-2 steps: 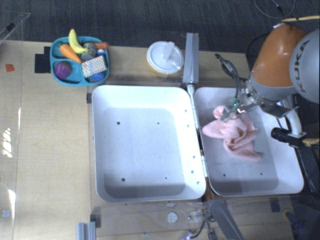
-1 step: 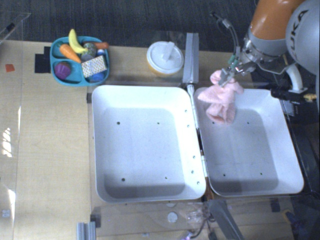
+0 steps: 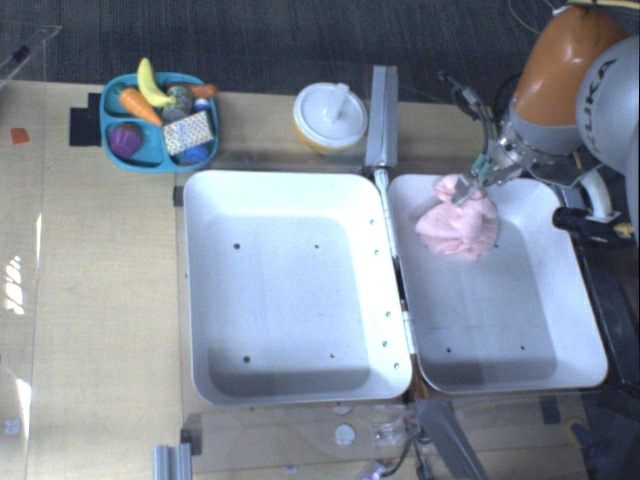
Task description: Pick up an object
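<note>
Cloth (image 3: 458,226): a crumpled pink cloth, lying in the right bin toward that bin's far left corner, its upper tip drawn up into a small peak.
Right bin (image 3: 520,353): shallow and white, standing on the surface just beside the left bin; the near and right parts of its floor are bare.
Tool (image 3: 474,184): at the upper tip of the cloth, over the far part of the right bin; its thin dark fingers (image 3: 481,174) slant down to the cloth and appear closed on the raised pink peak, which sits between them.
Arm (image 3: 568,68): grey with an orange band, reaching toward the right bin from its far right side; the orange part sits above and beyond that bin's far right corner.
Left bin (image 3: 285,283): white and shallow, touching the right bin along their shared edge; only small dark dots mark its floor.
Post (image 3: 380,118): a grey metal bar standing just beyond the far end of the seam between the left bin and the right bin.
Cup (image 3: 330,116): a yellow cup with a white lid, on the surface just past the far edge of the left bin, beside the post.
Tray (image 3: 155,120): a blue divided tray well to the left of the right bin, beyond the left bin's far left corner, holding a toy banana (image 3: 150,83), a toy carrot (image 3: 138,106) and other small items.
</note>
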